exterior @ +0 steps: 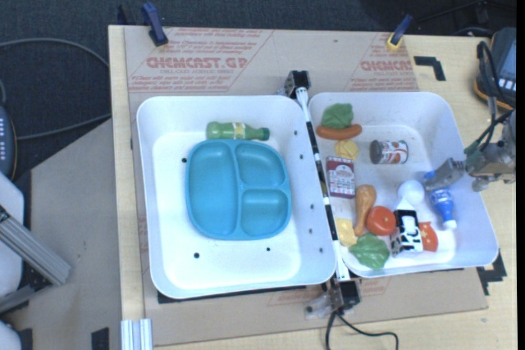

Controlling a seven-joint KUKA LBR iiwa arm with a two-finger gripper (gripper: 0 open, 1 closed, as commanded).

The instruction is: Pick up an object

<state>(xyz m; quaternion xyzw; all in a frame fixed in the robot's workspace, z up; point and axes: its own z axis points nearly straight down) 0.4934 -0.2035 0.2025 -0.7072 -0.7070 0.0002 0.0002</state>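
My gripper (449,174) reaches in from the right and hovers over the right side of the right bin (459,115). Just below it lies a small blue bottle (443,206), with a white ball (410,193) to its left. Further left in the same bin are a silver and red can (389,152), a red box (340,177), a chicken drumstick (363,204), a tomato (381,220), a black and white box (408,233), a green leafy toy (371,251), a hot dog (339,131) and a lettuce piece (337,115). I see nothing held.
The left bin (164,127) holds a blue divided plate (238,188) and a green bottle (236,131) lying behind it. A ridge (316,168) separates the two bins. Cables and equipment (496,78) sit at the bench's right edge.
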